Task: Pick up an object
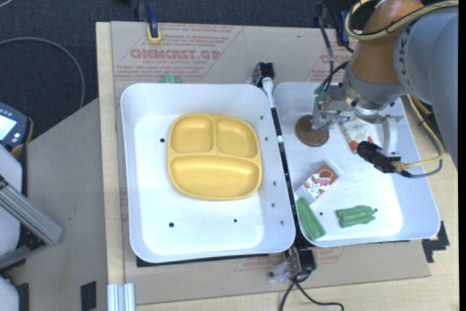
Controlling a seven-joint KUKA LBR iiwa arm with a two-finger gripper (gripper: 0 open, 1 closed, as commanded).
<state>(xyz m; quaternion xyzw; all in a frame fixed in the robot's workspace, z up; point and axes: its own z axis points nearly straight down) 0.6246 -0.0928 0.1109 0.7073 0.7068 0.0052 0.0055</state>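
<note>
The brown board (218, 47) under the bins bears red print along its far edge: large letters read "CHEMCAST G P", with smaller red lines above and below too small to read. More red print shows on the board at the far right, partly hidden and unreadable. The small packet (320, 181) in the right bin carries a printed label, too blurred to read

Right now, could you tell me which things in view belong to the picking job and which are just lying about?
Job:
gripper, low in the right bin
brown disc beside it
snack packet
green pod
green toy
small item under the wrist, hard to identify

Lying about:
yellow tray in the left bin
blue clamp
cardboard sheet
</note>
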